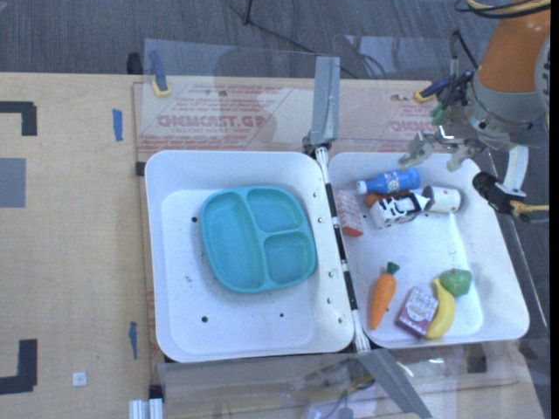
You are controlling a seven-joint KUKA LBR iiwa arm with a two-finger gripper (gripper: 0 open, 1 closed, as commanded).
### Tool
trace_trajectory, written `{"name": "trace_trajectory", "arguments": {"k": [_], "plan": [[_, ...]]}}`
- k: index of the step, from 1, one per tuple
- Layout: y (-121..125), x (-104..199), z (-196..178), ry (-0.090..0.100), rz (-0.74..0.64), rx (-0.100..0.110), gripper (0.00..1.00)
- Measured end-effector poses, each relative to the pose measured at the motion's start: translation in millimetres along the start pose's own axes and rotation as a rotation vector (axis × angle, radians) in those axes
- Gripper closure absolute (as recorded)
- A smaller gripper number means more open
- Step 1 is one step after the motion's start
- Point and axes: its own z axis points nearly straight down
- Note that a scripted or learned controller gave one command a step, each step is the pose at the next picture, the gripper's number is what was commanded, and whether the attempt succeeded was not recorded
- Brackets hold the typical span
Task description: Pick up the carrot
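Observation:
The carrot (383, 295), orange with a green top, lies in the right bin (498, 260) near its front left. Its tip points toward the front edge. My gripper (439, 155) hangs over the bin's back edge, well behind the carrot and to its right. The fingers (417, 151) are spread open with nothing between them.
Behind the carrot lie a blue bottle (389, 182), a black-and-white toy (400, 209), a white cylinder (443, 199) and a red-and-white packet (349, 213). To its right sit a pink box (417, 311), a banana (441, 314) and a green piece (455, 280). A teal divided plate (258, 238) fills the left bin (175, 321).

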Motion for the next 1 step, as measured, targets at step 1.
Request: {"name": "trace_trajectory", "arguments": {"k": [1], "plan": [[-83.0, 18.9, 82.7, 0.000, -0.028, 0.000, 0.00]]}}
